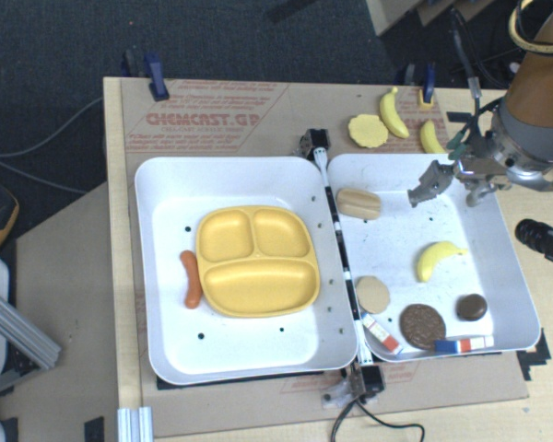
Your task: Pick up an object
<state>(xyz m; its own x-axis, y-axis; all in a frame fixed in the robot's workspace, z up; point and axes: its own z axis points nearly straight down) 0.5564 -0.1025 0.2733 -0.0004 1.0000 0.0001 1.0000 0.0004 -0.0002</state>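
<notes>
one fixed camera looks down at a slant from above the tabletop, far enough to take in both bins and the tabletop's edges.

Blue clamps grip the bench's back edge.

White bins: two, sitting side by side, left bin and right bin
Yellow divided plates: one, lying in the left bin
Sausages: one
Bananas: three, at
Bread rolls: one
Brown round cookies: two, at
Tan round pieces: one
Yellow wavy discs: one
</notes>
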